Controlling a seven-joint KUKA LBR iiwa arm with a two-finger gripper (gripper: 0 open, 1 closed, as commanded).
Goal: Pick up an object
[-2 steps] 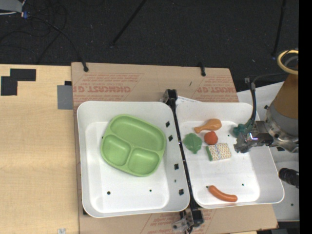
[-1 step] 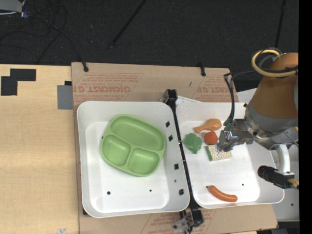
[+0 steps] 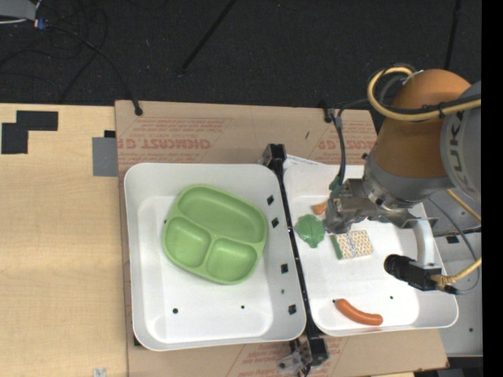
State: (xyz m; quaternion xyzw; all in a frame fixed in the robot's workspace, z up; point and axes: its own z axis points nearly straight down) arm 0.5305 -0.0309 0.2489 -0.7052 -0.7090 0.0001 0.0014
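The arm (image 3: 440, 144) had a bulbous orange band (image 3: 424, 124) above a grey metal wrist. A yellow-sheathed cable (image 3: 385, 85) looped over the band, thin black cables trailed beside it, and a black cylindrical fitting (image 3: 409, 272) projected below.
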